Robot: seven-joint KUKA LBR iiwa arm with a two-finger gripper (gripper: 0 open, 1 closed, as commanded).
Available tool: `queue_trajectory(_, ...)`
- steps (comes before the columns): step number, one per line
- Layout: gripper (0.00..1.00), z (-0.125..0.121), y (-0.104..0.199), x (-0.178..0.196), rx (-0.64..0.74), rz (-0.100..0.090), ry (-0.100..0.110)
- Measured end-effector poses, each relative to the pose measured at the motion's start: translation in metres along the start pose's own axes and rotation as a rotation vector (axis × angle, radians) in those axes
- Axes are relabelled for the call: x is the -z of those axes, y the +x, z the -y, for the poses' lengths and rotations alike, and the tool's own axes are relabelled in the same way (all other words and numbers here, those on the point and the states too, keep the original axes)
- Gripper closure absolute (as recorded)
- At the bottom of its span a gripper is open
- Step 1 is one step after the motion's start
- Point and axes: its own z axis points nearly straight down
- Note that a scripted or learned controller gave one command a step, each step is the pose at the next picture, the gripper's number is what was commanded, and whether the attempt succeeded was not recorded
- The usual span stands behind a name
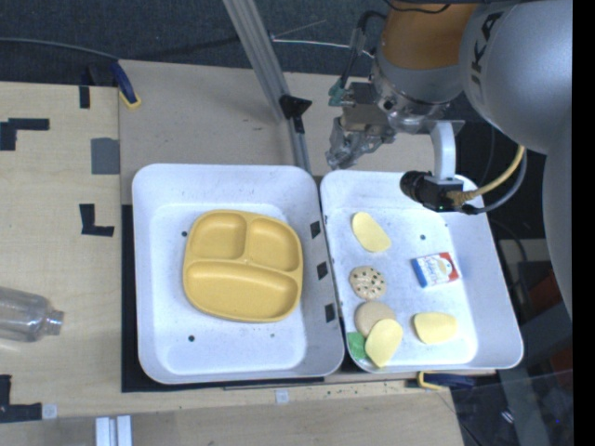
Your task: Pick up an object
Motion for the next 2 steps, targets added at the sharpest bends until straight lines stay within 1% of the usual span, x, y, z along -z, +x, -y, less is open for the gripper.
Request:
queue_trajectory(1, 1.00, 0.051, 0.045, -0.130, 0.000, -0.002, 0.010)
queue_trajectory(2, 1.00, 0.037, -0.006, -0.080, -0.005, -0.002, -0.004)
